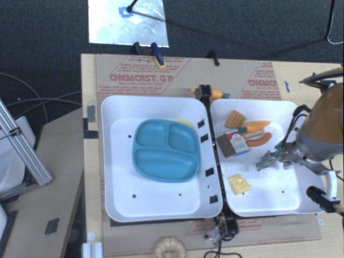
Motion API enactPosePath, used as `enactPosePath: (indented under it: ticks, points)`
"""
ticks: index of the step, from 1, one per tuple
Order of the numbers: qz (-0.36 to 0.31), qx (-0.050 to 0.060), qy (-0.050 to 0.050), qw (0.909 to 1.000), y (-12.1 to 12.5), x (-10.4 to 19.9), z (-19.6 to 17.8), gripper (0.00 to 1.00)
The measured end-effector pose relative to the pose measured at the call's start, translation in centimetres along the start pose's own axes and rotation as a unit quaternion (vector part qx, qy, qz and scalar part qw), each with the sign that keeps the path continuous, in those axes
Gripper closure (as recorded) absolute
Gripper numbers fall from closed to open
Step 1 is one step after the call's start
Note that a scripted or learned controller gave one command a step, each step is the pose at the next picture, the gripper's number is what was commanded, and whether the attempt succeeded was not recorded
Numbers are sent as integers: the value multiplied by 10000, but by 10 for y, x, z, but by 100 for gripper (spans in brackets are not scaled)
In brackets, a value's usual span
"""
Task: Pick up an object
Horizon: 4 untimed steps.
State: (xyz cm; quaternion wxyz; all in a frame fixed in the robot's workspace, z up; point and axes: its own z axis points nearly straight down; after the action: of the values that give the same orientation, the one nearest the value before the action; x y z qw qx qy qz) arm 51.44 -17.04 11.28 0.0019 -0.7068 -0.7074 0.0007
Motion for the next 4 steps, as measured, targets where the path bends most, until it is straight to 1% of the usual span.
enactPosePath:
  ticks: [1, 2, 3, 4]
  points:
    - [0, -15, -5, 10000, 1, 0, 29, 0]
    - [1, -35, -13, 10000, 2, 0, 18, 100]
    - [11, -44, -18, 10000, -6, -6, -34, 100]
    - [-15, -42, -16, 10000, -6, -6, -76, 100]
